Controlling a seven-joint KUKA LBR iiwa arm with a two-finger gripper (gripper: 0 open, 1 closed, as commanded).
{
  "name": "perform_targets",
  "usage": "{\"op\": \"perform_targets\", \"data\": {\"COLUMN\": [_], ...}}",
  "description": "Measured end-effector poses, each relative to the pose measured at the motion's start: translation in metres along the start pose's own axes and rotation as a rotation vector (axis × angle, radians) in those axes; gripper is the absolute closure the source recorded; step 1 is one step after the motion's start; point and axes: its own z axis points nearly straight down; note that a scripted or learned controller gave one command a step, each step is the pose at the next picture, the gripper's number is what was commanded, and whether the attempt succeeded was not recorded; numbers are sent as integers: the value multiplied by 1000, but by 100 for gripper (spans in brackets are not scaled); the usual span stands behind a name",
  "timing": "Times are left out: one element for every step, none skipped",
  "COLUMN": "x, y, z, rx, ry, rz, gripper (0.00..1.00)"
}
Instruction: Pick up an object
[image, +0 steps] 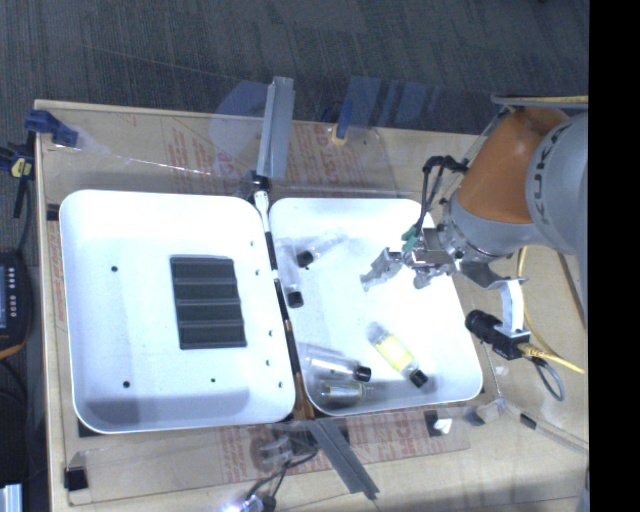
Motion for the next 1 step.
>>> {"op": "perform_targets", "data": {"x": [-19], "y": [-12], "z": [118], "rx": [-1], "ry": [-1], "rz": [-34], "gripper": [0]}}
